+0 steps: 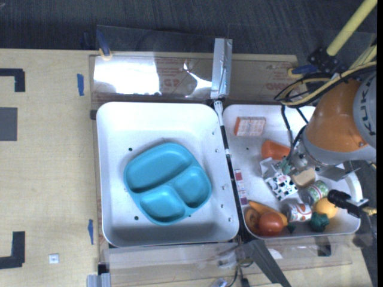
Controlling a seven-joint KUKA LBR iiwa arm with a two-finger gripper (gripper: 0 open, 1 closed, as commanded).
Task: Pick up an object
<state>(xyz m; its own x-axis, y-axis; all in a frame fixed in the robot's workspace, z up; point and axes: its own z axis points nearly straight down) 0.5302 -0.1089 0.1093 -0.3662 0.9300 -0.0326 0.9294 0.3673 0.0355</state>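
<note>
While the gripper hangs low over the right bin, whether it is open or closed cannot be told. Candidate objects crowd the near corner: a tomato, a lemon. A clean descent on one isolated item suits best.

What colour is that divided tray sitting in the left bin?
The divided tray is light blue, plain with no pattern, clearest in the overhead camera view.

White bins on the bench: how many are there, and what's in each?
2. The left shallow white plastic bin holds a blue three-compartment tray. The right shallow white plastic bin holds mixed small items; the arm may hide some.
</note>
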